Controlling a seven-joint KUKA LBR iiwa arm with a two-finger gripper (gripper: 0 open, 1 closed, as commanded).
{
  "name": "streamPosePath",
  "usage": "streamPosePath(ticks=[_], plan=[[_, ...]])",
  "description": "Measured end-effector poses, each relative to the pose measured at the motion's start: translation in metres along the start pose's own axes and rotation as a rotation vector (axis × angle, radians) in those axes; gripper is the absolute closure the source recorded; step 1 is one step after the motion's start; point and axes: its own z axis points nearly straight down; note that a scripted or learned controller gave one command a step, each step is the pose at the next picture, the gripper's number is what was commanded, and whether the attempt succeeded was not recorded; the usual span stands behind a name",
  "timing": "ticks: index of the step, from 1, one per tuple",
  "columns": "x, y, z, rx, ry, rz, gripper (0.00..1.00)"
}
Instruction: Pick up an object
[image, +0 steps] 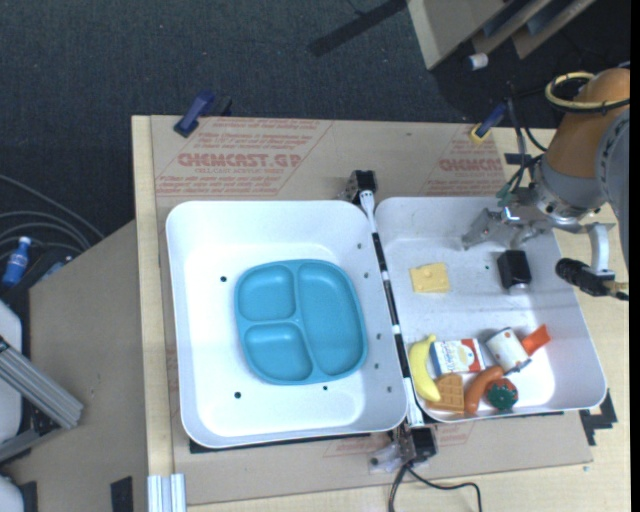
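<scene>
The hand (497, 226) hangs spread wide and empty over the far end of the right bin (590, 345). The nearest thing, a flat yellow square (431, 278), lies to its left. Being so thin, it could slide away under closing fingers.

Brown bench (250, 160) — white left bin (200, 300); right bin (440, 225) just beside it.

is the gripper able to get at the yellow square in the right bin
Probably yes: the yellow square lies alone on bare floor, apart from the food pile, with the gripper close by.
</scene>
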Motion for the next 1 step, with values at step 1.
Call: streamPosePath(ticks=[1], plan=[[-0.0043,0.0007,-0.0121,-0.008,-0.015,-0.001,1.0]])
